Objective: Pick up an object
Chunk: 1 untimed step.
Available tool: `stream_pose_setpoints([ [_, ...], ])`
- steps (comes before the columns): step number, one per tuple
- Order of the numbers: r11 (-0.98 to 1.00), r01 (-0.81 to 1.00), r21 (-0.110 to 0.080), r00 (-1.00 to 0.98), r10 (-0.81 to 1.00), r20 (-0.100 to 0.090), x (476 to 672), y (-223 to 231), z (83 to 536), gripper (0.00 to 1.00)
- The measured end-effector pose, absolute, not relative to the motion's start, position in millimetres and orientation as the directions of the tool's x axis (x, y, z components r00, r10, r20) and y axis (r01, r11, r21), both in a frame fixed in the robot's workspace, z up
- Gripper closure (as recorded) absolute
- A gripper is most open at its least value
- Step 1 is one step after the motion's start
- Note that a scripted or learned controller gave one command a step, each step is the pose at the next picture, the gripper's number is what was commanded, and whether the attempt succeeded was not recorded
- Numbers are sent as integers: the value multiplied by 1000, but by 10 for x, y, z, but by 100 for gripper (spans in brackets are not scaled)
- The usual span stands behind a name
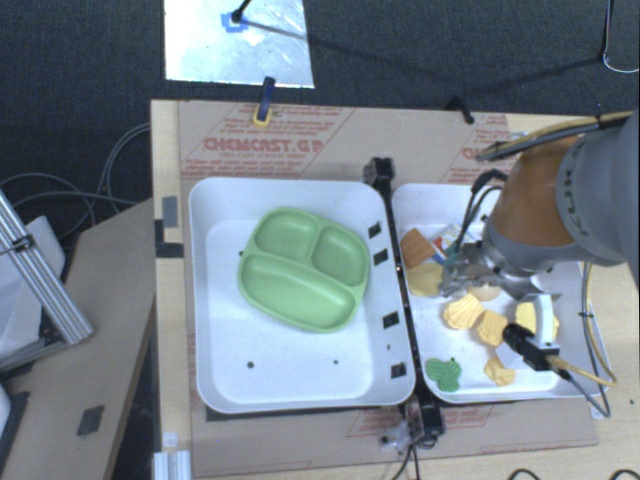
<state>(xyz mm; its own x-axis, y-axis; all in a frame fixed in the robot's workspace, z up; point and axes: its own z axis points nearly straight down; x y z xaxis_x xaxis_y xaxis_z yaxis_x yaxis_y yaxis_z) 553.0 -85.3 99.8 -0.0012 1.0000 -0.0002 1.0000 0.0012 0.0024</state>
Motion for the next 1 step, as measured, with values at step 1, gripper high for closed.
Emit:
stream_pose_setpoints([
  [1,4,1000,4,-4,1000,0,5527,-827,1429,100],
])
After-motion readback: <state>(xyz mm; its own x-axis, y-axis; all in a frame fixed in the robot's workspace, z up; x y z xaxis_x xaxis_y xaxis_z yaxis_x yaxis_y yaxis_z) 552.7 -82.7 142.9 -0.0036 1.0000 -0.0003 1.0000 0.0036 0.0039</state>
